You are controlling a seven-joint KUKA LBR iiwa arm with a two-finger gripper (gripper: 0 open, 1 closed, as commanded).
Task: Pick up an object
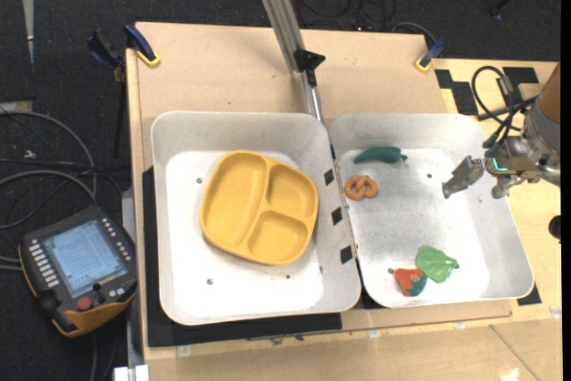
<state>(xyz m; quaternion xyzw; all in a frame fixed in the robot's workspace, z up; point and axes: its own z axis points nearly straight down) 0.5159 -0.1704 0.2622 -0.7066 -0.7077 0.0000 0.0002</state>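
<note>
While gripper (482, 174) hangs open, nothing btwn fingers, pretzel (361, 186) well left.

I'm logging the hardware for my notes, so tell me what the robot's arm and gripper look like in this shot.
The arm enters at the right edge, with an orange-brown band and a grey metal wrist below it. Black cables loop beside it. The gripper is grey and metallic with two dark fingers, and a small teal spot shows on its body.

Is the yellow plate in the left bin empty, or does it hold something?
Empty. The yellow plate lies right side up in the left bin, and all three of its compartments show only bare yellow.
</note>
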